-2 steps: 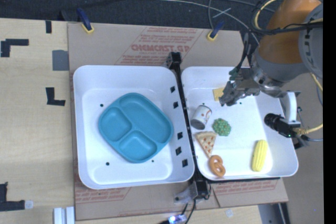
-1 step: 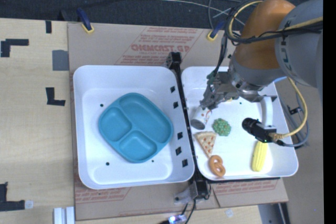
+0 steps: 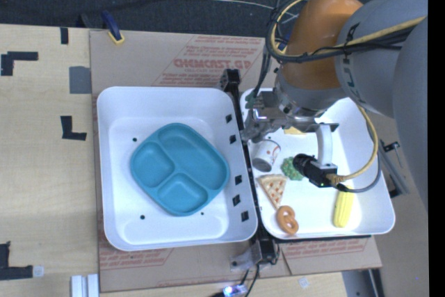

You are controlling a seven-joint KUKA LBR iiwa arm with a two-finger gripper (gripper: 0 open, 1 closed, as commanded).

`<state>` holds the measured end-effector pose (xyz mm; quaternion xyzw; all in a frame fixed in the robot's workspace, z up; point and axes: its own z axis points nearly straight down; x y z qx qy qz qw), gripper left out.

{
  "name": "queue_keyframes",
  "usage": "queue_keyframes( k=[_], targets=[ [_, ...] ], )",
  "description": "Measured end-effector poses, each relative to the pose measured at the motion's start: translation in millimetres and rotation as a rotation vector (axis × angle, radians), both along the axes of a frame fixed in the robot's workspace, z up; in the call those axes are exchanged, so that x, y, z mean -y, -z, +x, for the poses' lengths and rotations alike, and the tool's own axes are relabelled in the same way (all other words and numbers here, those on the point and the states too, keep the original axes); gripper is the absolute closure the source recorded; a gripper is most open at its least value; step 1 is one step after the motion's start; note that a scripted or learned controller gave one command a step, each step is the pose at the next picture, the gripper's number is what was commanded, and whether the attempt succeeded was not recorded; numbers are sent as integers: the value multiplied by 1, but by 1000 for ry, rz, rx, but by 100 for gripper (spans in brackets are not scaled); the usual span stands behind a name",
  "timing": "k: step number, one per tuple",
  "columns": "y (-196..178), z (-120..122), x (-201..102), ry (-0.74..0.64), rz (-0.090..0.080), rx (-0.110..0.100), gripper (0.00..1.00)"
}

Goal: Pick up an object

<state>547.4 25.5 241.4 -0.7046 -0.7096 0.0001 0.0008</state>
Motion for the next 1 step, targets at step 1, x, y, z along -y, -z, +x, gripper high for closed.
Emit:
queue_keyframes(
  k=[1],
  targets=[
    [-3,9,-48,0,0,0,100]
  ],
)
